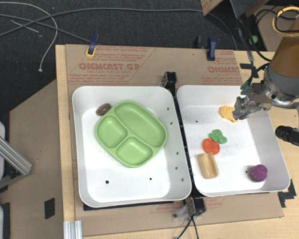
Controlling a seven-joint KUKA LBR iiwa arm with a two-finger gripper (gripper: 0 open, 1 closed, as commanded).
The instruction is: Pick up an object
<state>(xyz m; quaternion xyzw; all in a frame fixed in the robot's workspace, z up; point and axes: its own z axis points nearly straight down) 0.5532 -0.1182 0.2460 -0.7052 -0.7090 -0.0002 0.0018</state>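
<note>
Camera view: right bin (269, 148), item one, yellow piece (227, 113) at eleven o'clock, claw (237, 111) touching its three o'clock edge; opening and hold cannot be told. Advice: centre over piece, descend straight, close firmly

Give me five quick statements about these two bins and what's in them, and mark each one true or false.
1. The green divided plate lies in the left bin. True.
2. The purple item sits on the green divided plate. False: it lies in the right bin, near its front right corner.
3. The gripper is over the right bin, beside the yellow item. True.
4. The small brown item is in the right bin. False: it lies in the left bin, at the plate's back left edge.
5. The red item lies between the green item and the tan block. True.
</note>
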